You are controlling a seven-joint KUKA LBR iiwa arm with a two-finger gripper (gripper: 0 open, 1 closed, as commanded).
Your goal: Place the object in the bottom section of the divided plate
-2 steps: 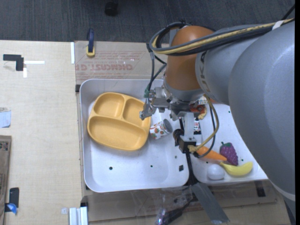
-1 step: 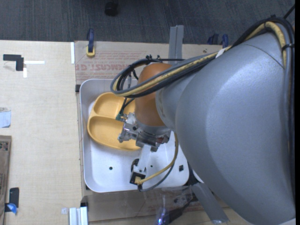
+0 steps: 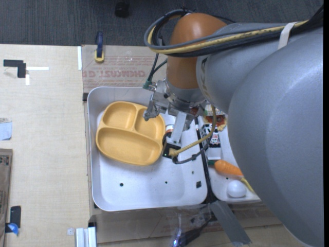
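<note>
Arm (image 3: 272, 117): grey and bulky, it covers the right side of the camera view, and its orange band (image 3: 193, 45) sits above the bins.
Jaws: they are low over the left bin, at the right rim of the divided plate. The wrist hardware hides them, so I cannot tell if they are spread, pressed together or pinching anything.
Divided plate (image 3: 100, 140): yellow and lying flat in the upper left part of the left bin. It has two small compartments at the top and one long compartment below them.
Bottom section (image 3: 126, 145): the long compartment nearest the lower edge of the view. Its yellow floor shows from end to end.
Left bin (image 3: 139, 197): white and shallow, with a few small dark specks on its floor below the plate.
Right bin (image 3: 222, 189): largely covered by the arm, with a corner showing at lower centre-right.
Orange carrot-shaped thing (image 3: 226, 167): it lies in the right bin, well apart from the plate.
White round thing (image 3: 236, 188): it is in the right bin, just below the orange one.
Object to place: I cannot tell which item it is.
Surface (image 3: 41, 138): pale wood to the left of the bins.
Clamp (image 3: 98, 48): blue and yellow, at the top edge of the cardboard sheet (image 3: 123, 68) behind the left bin.
</note>
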